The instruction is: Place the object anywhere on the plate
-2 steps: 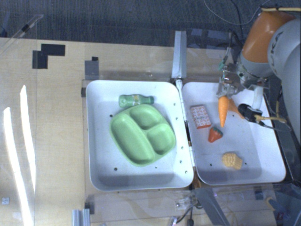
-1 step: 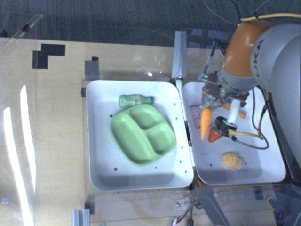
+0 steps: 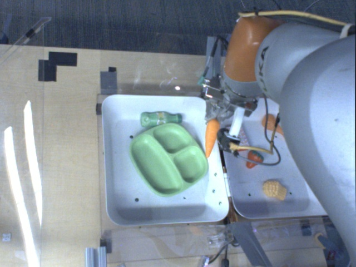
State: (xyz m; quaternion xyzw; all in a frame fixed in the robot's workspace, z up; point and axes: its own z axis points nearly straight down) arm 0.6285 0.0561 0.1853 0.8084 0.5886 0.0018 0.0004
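Observation:
A green three-compartment plate lies tilted in the left white bin. An orange carrot hangs point-down from my gripper, which is shut on its top end. The carrot's tip hovers just past the plate's right rim, near the wall between the two bins. The grey arm with its orange band comes in from the upper right.
A small green bottle lies on its side behind the plate in the left bin. The right bin holds a yellow corn piece, a small red object and an orange item partly hidden by the arm. Cables hang near the wrist.

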